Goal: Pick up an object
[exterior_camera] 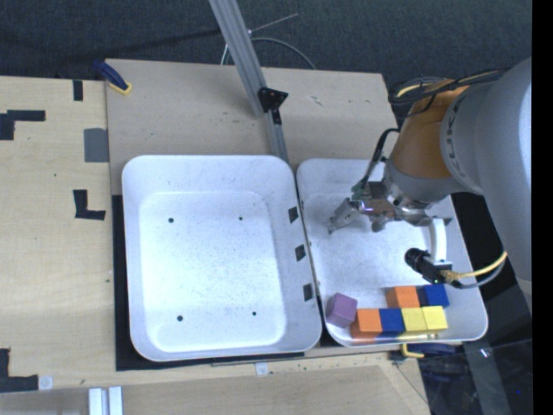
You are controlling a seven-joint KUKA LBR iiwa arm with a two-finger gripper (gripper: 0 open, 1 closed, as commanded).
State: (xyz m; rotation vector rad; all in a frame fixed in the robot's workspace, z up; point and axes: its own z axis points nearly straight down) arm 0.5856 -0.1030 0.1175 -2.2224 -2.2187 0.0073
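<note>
Well above blocks, gripper

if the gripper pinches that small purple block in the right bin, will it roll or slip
The small purple block looks flat-faced, so it probably won't roll. It seems rigid and likely light. It stands slightly apart from the orange block, which may leave the gripper room.

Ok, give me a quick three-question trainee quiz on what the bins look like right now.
1. True or false: the purple block lies in the left bin.
2. Which bin does the end effector hover over?
3. How many orange blocks: A) one B) two C) four?

Key: 1 false, it lies in the right bin. 2 the right bin. 3 B, the upper orange block and the lower orange block.
</note>
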